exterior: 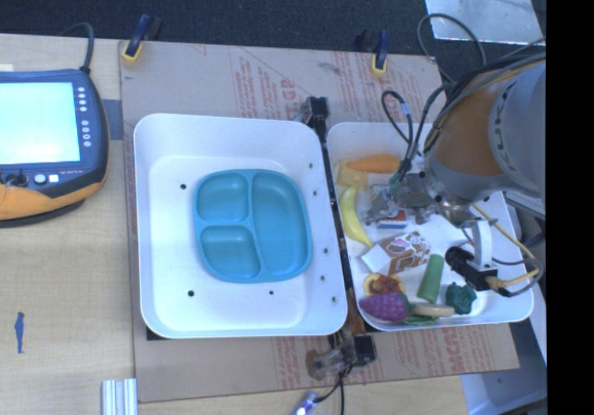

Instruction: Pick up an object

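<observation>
The right white bin (520, 311) holds several toy foods: an orange carrot (371, 163), a yellow banana (352, 216), a purple grape bunch (387, 304), a green cucumber (431, 278), a dark green piece (460, 296) and a brown-and-white packet (405, 252). My gripper (390, 202) reaches down into the upper middle of this bin, between the carrot and the banana. Its grey metal parts blur together at the tip. The orange-banded wrist (469, 135) sits above the bin's right side.
The left white bin (158, 218) holds a blue sectioned plate (252, 224). A control pendant with a screen (46, 139) lies at the far left of the bench. Cables loop around the wrist. Clamps (135, 42) hold the cardboard sheet at the back.
</observation>
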`<state>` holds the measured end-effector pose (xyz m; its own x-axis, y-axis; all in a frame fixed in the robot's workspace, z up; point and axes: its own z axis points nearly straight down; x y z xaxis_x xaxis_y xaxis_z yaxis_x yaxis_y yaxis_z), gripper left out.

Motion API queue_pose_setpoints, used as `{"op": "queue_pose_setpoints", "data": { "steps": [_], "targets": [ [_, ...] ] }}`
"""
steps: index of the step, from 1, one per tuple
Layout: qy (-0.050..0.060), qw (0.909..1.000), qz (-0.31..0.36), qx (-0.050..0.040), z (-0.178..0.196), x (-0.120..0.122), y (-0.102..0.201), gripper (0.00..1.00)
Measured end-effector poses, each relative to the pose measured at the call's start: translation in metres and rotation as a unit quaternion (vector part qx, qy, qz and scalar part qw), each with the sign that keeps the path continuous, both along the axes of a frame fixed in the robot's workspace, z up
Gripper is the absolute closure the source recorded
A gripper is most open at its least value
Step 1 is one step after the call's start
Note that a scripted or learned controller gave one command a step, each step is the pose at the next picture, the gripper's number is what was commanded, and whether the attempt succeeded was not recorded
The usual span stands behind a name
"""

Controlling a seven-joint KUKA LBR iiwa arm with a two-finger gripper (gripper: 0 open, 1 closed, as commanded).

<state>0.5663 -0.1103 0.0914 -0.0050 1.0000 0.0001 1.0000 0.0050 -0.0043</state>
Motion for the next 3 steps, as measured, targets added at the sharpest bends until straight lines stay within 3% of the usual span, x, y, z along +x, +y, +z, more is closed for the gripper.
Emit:
{"op": "queue_pose_setpoints", "data": {
  "steps": [1, 2, 3],
  "targets": [
    [-0.001, 1.0, -0.001, 0.0004, 0.001, 0.05, 0.013, 0.0],
    [0.004, 1.0, -0.001, 0.0018, -0.001, 0.086, 0.014, 0.0],
    [0.006, 1.0, -0.002, 0.0006, -0.001, 0.087, 0.017, 0.0]
  ]
}}
